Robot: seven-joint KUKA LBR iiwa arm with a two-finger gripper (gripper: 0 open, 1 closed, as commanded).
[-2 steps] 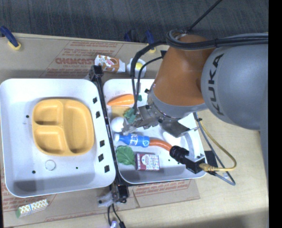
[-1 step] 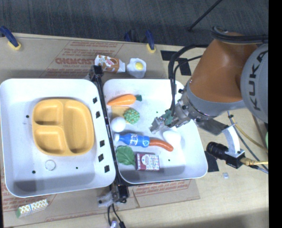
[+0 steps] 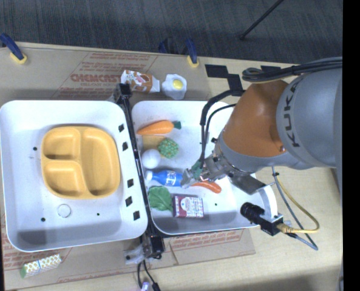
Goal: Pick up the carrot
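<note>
Camera view from above: the carrot (image 3: 155, 127) lies on its side near the far wall of the right bin (image 3: 195, 106), its green tip pointing toward the arm (image 3: 289, 123). Nearer the camera than the carrot sit a green bumpy ball (image 3: 167, 148), a white egg (image 3: 150, 159), a blue bottle (image 3: 165, 177), a green leaf (image 3: 160, 198) and a dark red carton (image 3: 187, 206). The gripper (image 3: 199, 173) hangs low in that bin, well apart from the carrot, just beside the bottle and over a small red-orange piece (image 3: 207, 187); whether its claw is spread or pressed together I cannot tell. Left of the carrot, the other bin (image 3: 10, 162) carries a yellow divided tray (image 3: 81, 161).
</note>
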